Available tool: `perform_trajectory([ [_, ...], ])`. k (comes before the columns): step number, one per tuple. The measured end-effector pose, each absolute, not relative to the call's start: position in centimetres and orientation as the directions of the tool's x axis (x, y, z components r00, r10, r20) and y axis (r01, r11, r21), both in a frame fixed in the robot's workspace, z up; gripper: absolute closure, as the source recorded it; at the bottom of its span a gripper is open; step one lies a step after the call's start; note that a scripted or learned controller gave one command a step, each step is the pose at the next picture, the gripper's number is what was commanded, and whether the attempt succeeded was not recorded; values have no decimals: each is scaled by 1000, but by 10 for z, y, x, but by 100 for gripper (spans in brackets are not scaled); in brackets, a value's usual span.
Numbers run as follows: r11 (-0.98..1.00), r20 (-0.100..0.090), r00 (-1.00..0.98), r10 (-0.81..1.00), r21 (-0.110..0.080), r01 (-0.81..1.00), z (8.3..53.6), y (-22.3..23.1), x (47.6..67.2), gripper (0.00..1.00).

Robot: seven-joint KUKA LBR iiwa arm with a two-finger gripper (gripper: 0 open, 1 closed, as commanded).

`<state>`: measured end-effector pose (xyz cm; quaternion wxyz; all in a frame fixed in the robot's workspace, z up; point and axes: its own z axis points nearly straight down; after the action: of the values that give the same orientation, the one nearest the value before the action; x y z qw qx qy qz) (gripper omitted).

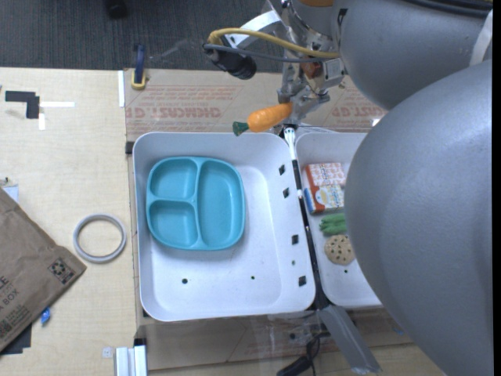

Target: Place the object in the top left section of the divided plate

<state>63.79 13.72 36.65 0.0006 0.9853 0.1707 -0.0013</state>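
Observation:
A blue divided plate (195,203) lies in the left white bin (211,292), toward its upper left. It has two small sections on its left and one large section on its right. My gripper (291,106) hangs over the far rim between the two bins, shut on a toy carrot (266,117). The orange carrot lies roughly level, its green tip pointing left, above the left bin's top right corner and up and to the right of the plate.
The right bin (344,284) holds a red and white box (324,186), a green item (333,224) and a cookie (339,250). A grey ring (99,236) and a brown cardboard piece (23,269) lie on the bench to the left. My arm's grey bulk covers the right side.

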Motion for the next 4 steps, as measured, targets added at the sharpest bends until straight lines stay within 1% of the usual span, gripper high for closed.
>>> perform_trajectory([
  [1,-885,-5,885,466,1,466,318,174,566,100],
  [2,-735,-7,735,678,0,678,327,216,567,100],
  [3,-606,-5,606,796,0,796,441,229,510,100],
  [4,-861,-3,861,508,2,508,440,192,532,100],
])
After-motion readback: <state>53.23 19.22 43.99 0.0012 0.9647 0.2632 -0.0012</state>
